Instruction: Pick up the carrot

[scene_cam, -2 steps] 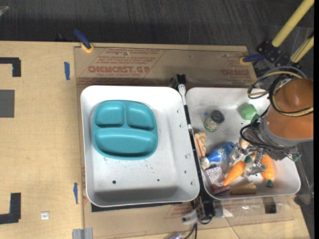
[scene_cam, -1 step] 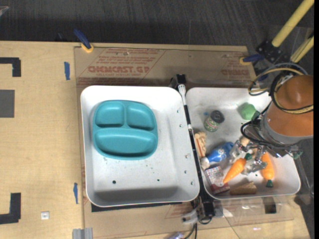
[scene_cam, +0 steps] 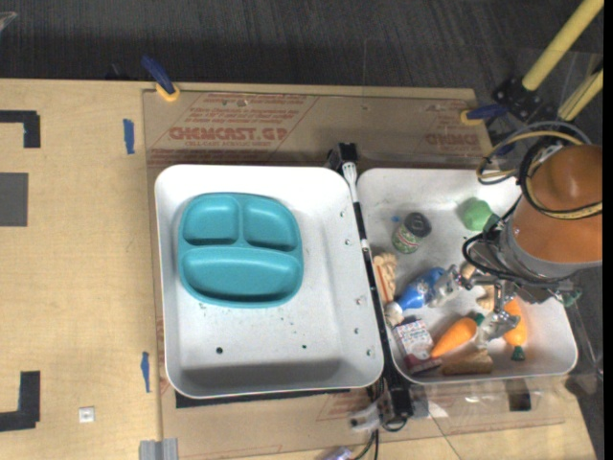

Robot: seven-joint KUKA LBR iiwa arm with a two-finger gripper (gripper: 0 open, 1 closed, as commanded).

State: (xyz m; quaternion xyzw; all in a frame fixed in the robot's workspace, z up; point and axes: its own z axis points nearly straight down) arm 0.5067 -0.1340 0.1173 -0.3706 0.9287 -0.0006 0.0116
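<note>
Carrot first: the tapered orange plastic carrot [scene_cam: 454, 335] lies in the right white bin [scene_cam: 560, 353], lower right of the frame, not yet lifted. We see the metal two-finger gripper [scene_cam: 487, 305] just above it, nothing visibly between its prongs; the grasp remains. Clutter and wrist hide its opening, so we cannot tell.

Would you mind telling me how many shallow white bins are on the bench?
2. The left shallow white bin holds a teal divided plate. The right shallow white bin holds the orange carrot among small clutter, beneath the grey arm, which may hide other items.
</note>
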